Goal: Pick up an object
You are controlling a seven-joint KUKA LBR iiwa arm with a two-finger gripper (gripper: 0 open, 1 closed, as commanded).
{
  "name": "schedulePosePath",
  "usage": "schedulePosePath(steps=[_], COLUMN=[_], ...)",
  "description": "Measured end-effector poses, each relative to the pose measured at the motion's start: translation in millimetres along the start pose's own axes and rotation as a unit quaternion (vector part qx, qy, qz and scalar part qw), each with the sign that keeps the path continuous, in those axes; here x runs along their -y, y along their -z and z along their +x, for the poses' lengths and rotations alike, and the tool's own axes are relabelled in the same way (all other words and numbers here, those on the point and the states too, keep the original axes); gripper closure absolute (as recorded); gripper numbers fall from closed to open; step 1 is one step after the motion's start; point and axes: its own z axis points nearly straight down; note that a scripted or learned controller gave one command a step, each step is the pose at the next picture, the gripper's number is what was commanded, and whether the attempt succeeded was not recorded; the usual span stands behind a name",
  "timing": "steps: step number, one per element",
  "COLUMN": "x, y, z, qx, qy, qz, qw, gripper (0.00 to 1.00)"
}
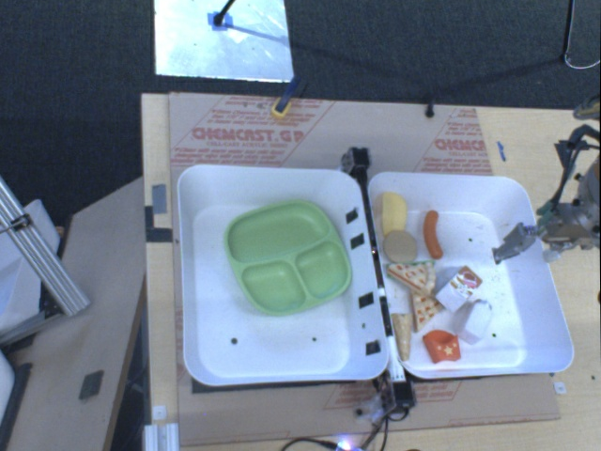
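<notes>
Object to pick: no single one named, so any of the toy food bits in the right bin (540, 280) will do. They're bunched along that bin's left half, prob. just where they landed when tipped in, no order to it. Top down: a yellow piece (393, 211), a tan round disc (400, 246) touching it below, a red-orange sausage (432, 234) just beside, standing clear of the rest. Then pizza-like wedges (413, 277), one more lower (424, 310), a small white carton w/ red print (459, 287), a white cup-like thing (474, 320) tipped on its side, a red piece (442, 346) near the front, and a thin cone-ish wedge (402, 334) hard against the divider.

Gripper (515, 243) is in at the right bin's right rim, arm coming from the right, tip angled toward the pile but well apart from every item. Fingers: can't tell if spread or closed, they read as one grey blur from up here. Nothing between them that I can see.

Left bin (202, 252) carries just a green divided plate (287, 256), sitting flat, centre-ish. Table (113, 252) underneath, both bins on a printed board.

My read: approach stage, pick not begun. Sausage looks the easy one, lying alone w/ room either side; the carton and cup are nearer but crowded together, so a grab there could nudge neighbours.
</notes>
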Motion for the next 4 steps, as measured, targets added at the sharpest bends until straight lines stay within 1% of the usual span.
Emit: schedulePosePath(steps=[1,2,3,4], x=[-3,-13,-13,-18], y=[6,-49,-110,-121], z=[0,2,3,0], qx=[0.001,0.001,0.001,0.006], qy=[0.002,0.001,0.000,0.001], qz=[-0.006,-0.004,-0.006,-0.016], qw=[1.0000,1.0000,1.0000,0.9999], gripper=[0.00,0.00,0.00,0.00])
